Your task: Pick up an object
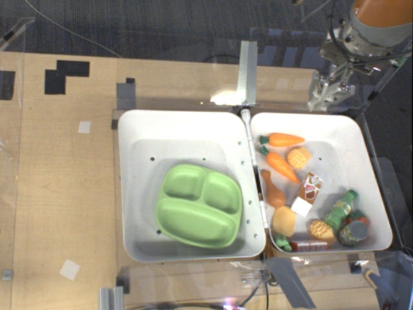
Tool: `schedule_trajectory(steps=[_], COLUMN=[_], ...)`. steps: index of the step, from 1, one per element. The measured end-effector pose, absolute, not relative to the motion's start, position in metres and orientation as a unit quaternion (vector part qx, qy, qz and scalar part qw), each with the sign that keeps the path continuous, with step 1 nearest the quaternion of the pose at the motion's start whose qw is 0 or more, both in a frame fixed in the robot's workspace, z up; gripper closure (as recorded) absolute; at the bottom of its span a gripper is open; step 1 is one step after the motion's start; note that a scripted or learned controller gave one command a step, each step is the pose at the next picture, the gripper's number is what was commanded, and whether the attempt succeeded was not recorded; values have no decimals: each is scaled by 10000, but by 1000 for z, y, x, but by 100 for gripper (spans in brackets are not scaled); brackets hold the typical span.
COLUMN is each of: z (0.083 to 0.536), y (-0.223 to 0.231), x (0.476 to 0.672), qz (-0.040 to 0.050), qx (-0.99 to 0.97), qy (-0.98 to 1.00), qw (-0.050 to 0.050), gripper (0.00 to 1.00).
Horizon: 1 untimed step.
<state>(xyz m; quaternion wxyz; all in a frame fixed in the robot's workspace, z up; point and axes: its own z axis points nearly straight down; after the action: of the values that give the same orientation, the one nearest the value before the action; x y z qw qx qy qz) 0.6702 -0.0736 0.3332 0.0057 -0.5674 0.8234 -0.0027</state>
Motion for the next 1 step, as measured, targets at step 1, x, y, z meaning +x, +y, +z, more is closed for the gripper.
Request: schedule_trajectory(steps=[1], z=[270], y=[-192], x=[660], qz=[-10], qx=[-5454], qy=[8382], qw=[15], gripper=[100])
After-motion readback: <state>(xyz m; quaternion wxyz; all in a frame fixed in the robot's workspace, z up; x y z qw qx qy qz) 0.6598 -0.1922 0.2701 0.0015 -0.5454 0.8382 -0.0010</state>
